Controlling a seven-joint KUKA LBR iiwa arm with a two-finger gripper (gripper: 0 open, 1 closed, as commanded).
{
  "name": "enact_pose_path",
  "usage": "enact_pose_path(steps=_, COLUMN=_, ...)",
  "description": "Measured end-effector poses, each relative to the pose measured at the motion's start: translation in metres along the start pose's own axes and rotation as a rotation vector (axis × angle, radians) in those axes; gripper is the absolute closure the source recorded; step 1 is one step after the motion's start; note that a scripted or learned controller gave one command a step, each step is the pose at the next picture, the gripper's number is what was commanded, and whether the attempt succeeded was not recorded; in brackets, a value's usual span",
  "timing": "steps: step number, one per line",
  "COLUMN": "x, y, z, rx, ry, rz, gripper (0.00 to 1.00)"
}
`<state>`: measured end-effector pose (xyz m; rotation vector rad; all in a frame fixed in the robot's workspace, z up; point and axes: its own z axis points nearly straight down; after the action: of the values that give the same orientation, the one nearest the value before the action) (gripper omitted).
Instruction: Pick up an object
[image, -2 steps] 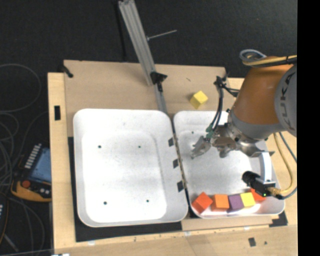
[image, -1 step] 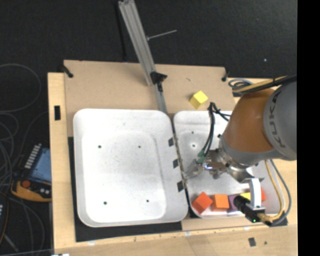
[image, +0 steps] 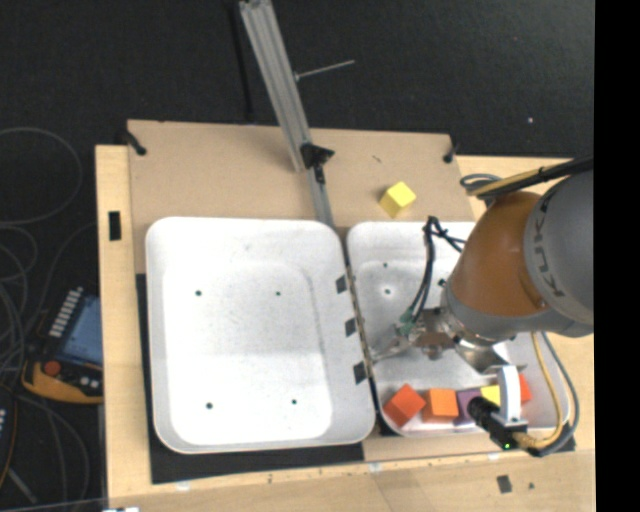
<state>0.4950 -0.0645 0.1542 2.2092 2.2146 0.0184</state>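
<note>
The grey arm with its orange band (image: 505, 255) reaches in from the right over the right bin (image: 385, 255). Its gripper (image: 425, 335) hangs low over the middle of that bin, seen from above, so its tips are hidden by the wrist. Along the bin's near wall lie a red-orange block (image: 405, 403), an orange block (image: 443, 403), a purple piece (image: 466, 407) and a yellow piece (image: 491, 398). The gripper is a little behind these blocks. A yellow cube (image: 398, 198) rests on the bench outside the bins, behind the right bin.
The left bin (image: 245, 330) lies beside the right one. A slanted metal pole (image: 285, 90) rises from the back of the bench near the bins' join. Cables and a handheld device (image: 65, 345) lie on the floor at the left.
</note>
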Motion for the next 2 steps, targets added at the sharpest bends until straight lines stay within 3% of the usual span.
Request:
enact_pose_path(steps=1, x=-0.036, y=0.053, z=0.059, rx=0.014, ry=-0.001, rz=0.005, gripper=0.0)
enact_pose_path(steps=2, x=-0.037, y=0.053, z=0.047, rx=0.011, ry=-0.001, rz=0.012, gripper=1.0)
